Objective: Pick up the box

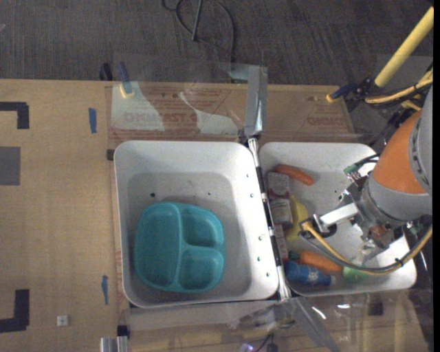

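The box (278,196) lies lengthwise along the right bin's (330,155) left wall, a carrot (294,174) just beside; the gripper's (377,236) state cannot be told.

A robot lab: plywood bench (55,206) marked with blue tape (92,120), two white bins (182,148), floor cables (206,20), a grey-and-orange arm (402,172).

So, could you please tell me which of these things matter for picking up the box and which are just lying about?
For the job: the box, lying along the right bin's left wall.

Just lying about: teal divided plate in the left bin; upper carrot, lower carrot, yellow item, blue item, green item.
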### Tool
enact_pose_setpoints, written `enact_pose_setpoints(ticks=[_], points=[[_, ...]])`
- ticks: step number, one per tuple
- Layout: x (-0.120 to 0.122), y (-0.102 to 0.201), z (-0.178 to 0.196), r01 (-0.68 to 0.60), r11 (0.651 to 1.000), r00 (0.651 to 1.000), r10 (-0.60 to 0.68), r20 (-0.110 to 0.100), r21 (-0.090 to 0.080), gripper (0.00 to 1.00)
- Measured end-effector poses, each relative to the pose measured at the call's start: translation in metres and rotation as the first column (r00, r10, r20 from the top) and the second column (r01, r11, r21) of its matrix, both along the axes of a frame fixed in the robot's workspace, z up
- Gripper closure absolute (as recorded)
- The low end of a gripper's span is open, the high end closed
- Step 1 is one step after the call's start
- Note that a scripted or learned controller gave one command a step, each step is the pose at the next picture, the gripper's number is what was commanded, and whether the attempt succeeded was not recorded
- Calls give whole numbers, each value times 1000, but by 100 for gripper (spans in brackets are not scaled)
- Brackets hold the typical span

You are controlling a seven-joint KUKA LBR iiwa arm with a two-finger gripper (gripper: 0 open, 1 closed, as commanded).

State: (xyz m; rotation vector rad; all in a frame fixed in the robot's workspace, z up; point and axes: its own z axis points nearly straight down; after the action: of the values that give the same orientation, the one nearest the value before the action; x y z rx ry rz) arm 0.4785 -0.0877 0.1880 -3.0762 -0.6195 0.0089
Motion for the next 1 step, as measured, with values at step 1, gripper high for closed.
enact_pose_setpoints(ticks=[1], points=[[29,-23,-60,135,991,991,-135,0,0,0]])
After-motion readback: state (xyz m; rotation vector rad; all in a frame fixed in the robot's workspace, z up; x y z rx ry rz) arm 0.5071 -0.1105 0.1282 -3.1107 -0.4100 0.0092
